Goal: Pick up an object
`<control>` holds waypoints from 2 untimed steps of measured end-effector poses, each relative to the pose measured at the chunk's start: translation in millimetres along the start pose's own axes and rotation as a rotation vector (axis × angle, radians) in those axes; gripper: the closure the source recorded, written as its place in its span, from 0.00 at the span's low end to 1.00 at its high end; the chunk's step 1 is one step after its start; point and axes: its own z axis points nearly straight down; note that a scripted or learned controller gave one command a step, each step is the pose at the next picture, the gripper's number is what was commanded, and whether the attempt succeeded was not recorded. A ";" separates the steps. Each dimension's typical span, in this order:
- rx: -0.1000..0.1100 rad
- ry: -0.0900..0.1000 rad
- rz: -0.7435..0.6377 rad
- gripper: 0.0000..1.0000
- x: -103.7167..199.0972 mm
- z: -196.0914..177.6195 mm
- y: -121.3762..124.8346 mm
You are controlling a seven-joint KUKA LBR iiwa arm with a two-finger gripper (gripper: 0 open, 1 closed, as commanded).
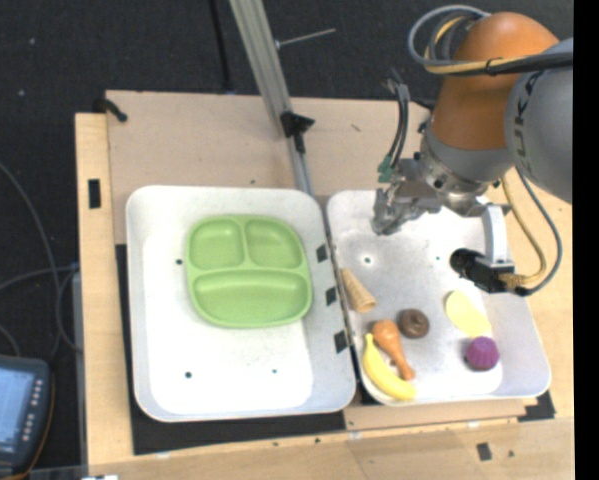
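— Green divided plate [250, 271]: you'll find it in the left bin [154, 368], alone, lying flat.

— And what can you pick from?

— Look in the right bin [419, 243]. A banana [384, 376] lies at the near-left corner, with an orange carrot-like toy [393, 346] touching it. A tan cone [356, 289] sits by the left wall, a brown doughnut [413, 322] just beside the carrot toy, a pale yellow piece [467, 312] and a purple ball [481, 353] further right.

— Where's your gripper [391, 211]?

— Over the far-left part of that bin, well apart from the toys. Whether its fingers are apart or together, you cannot tell. Nothing shows between them.
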 end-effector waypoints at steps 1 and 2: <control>0.003 0.000 0.001 1.00 53.3 16.5 10.8; 0.001 -0.001 0.001 1.00 103.3 29.7 19.2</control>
